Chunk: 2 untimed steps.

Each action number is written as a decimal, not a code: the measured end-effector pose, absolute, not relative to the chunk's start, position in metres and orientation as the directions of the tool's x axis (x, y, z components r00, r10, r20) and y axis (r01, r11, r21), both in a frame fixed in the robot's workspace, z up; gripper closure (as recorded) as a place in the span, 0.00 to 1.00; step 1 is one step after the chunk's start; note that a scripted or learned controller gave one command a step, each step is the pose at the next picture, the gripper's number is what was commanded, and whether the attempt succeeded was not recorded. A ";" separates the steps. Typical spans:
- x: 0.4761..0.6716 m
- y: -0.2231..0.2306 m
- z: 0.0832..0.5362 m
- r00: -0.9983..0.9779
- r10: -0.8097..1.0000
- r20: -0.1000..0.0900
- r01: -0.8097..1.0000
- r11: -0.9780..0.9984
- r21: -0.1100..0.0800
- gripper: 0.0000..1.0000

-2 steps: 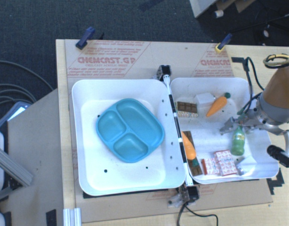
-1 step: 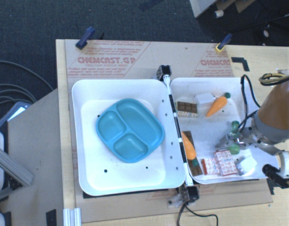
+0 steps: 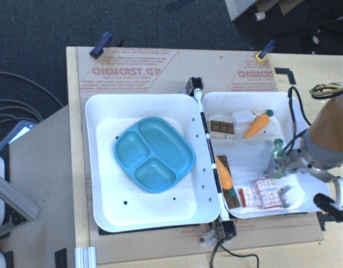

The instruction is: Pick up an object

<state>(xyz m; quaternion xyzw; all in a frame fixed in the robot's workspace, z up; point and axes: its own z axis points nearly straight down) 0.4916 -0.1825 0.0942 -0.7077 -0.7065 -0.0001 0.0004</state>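
Down in the right bin [image 3: 247, 97], near its right wall, just above the white floor: the gripper [image 3: 279, 162]. Impossible to tell from this slant whether released or clenched. Nothing seen grasped.

Just below it, near the front wall: two red-and-white patterned packets [image 3: 261, 195] lying flat side by side, with a small white object [image 3: 292, 195] to their right.

Behind the gripper, toward the back wall: an orange toy carrot [image 3: 257, 125], tilted, beside a white block [image 3: 242, 116] and a brown bar [image 3: 222, 128].

Along the bin's left wall: a second carrot [image 3: 223, 173], lying lengthwise, touching a dark brown strip [image 3: 232, 197] at its near end.

From the right edge, reaching in: the arm [image 3: 328, 130], grey with its orange band.

In the left bin [image 3: 99, 149], well apart from the gripper: a blue divided plate [image 3: 155, 153], flat in the middle.
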 end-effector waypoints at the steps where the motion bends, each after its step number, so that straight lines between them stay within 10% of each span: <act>1: 0.535 -0.109 0.110 -0.002 1.000 0.001 1.000 0.002 0.000 1.00; 2: 0.527 -0.028 0.185 -0.001 1.000 0.001 1.000 0.001 0.000 1.00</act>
